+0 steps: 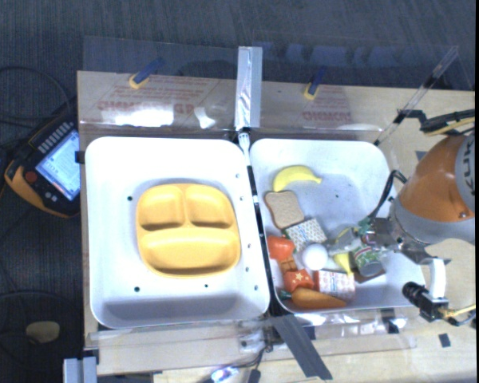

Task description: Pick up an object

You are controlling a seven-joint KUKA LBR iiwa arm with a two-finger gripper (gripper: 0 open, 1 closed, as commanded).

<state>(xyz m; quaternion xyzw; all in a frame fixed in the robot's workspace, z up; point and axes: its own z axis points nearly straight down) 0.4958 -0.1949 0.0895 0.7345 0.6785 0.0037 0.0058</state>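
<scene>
Here the gripper, whose state I cannot tell, sits low in the right bin beside the white egg, so it should descend squarely over one loose item.

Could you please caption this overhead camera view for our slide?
Gripper low in right bin beside piled toy food; yellow tray in left bin.

Smooth plastic all over, pale wood beneath.

Two white bins, glossy moulded plastic with soft glare along the rims. Left bin: yellow divided tray, satin-smooth plastic. Right bin: toy food in shiny plastic, a banana, a white egg, an orange carrot; a matt, speckled bread slice. Bench of light wood under clear film; dark carpet, rough weave.
</scene>
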